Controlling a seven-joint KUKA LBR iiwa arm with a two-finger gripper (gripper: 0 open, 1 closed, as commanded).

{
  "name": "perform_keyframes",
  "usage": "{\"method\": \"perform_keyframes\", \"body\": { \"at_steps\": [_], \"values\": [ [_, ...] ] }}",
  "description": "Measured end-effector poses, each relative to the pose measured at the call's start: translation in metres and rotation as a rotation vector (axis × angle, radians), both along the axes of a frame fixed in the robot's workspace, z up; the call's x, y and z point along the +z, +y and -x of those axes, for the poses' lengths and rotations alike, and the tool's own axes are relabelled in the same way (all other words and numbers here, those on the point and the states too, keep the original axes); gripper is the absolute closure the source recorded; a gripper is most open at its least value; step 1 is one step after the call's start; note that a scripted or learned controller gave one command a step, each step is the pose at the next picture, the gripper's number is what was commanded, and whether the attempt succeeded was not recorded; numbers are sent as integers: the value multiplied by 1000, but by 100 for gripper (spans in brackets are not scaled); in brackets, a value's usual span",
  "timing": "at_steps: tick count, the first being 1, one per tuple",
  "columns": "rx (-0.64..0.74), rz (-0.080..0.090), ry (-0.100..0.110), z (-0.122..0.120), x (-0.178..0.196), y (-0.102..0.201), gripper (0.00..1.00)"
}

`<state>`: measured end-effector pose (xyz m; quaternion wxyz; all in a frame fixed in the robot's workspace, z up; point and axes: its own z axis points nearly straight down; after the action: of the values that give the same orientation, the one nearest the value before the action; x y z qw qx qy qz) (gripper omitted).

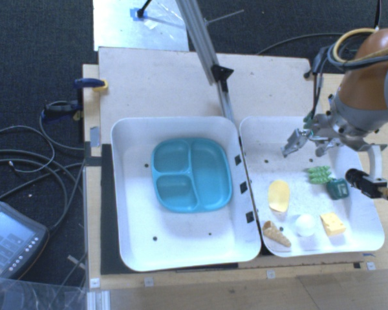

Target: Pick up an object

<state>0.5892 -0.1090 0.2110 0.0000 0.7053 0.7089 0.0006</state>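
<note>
Tool (pixel 308 143) spread and empty above right bin (pixel 258 129), green toy (pixel 319 174) just beside, blue tray (pixel 191 174) in left bin (pixel 132 237)

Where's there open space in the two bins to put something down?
In the left bin, bare floor rings the blue tray, widest along its left and front. In the right bin, the back left patch under the gripper is bare. Its front right is crowded: green piece, yellow slice, white ball, cheese block.

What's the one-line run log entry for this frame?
gripper: above right bin, nothing held | yellow piece, white ball, green toy: in bin | blue tray: left bin
</note>
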Motion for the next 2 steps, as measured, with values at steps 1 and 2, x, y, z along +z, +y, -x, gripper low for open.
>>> {"method": "perform_keyframes", "body": {
  "at_steps": [1,2],
  "values": [
    [-2,0,-1,0,0,0,0],
    [-4,1,4,-7,-45,-1,0]
  ]
}}
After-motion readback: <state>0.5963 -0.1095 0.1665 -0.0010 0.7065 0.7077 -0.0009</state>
